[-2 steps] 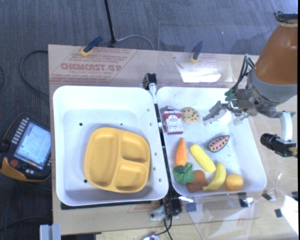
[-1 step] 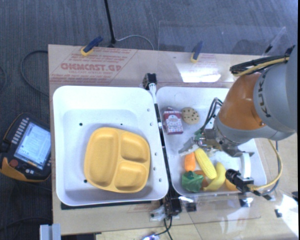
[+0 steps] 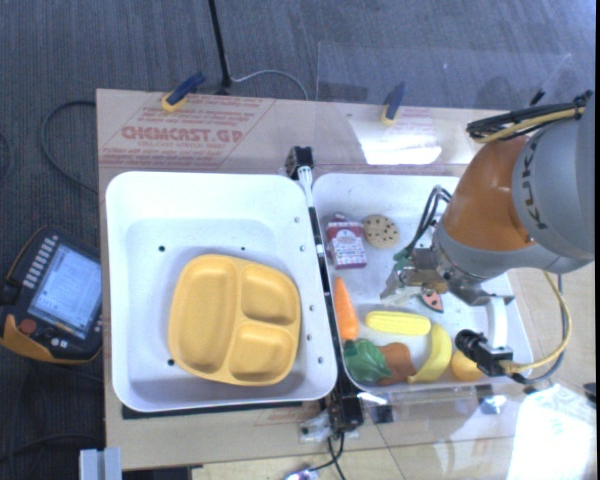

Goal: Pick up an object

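A dark grey carpet surrounded the bench (image 3: 180, 128), whose brown top bore red lettering and two blue clamps at its far edge, and a handheld control pendant (image 3: 48, 293) lay on the floor to the left. In the single overhead view, two shallow white bins were seen side by side. The left bin (image 3: 130, 218) held a yellow divided tray (image 3: 237, 318), set slightly askew. The right bin (image 3: 325, 193) held the loose objects: a small red packet (image 3: 346, 243) and a round cookie (image 3: 381, 231) near the far wall, an orange carrot (image 3: 346, 310) along the dividing edge, a corn cob (image 3: 398, 323) in the middle, a banana (image 3: 437, 356) curving beside it, and a green vegetable (image 3: 367, 358) with a brown piece just beside it at the near wall. The arm (image 3: 520, 203) (grey, orange-banded) was seen over the right bin, with the gripper (image 3: 418, 280) low above a small reddish item, just beyond the corn cob. Whether the fingers were apart or together could not be told, and nothing was seen held between them.
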Motion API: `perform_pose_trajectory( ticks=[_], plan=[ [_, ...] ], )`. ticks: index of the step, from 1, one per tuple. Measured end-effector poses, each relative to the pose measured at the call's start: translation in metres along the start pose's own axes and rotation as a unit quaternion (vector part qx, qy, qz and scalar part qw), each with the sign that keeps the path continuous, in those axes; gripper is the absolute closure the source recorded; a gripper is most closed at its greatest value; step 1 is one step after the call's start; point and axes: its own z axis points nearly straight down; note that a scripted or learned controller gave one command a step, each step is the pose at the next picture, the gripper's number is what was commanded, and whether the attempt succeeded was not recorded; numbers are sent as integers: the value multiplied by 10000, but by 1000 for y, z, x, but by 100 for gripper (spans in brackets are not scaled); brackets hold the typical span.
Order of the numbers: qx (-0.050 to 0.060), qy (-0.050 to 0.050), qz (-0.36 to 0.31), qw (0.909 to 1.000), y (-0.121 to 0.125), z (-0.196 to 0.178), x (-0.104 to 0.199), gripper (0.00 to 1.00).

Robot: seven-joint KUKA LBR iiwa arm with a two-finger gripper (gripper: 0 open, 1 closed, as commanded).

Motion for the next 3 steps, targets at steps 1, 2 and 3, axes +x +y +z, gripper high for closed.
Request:
perform_pose_trajectory(
  ticks=[1, 2, 3],
  plan=[
    [8, 1, 0, 10000, 0, 1, 0, 0],
    [-16, 6, 2017, 9794, 54, 33, -1, 0],
    [-57, -30, 1130, 9936, 31, -122, -60, 0]
  ],
)
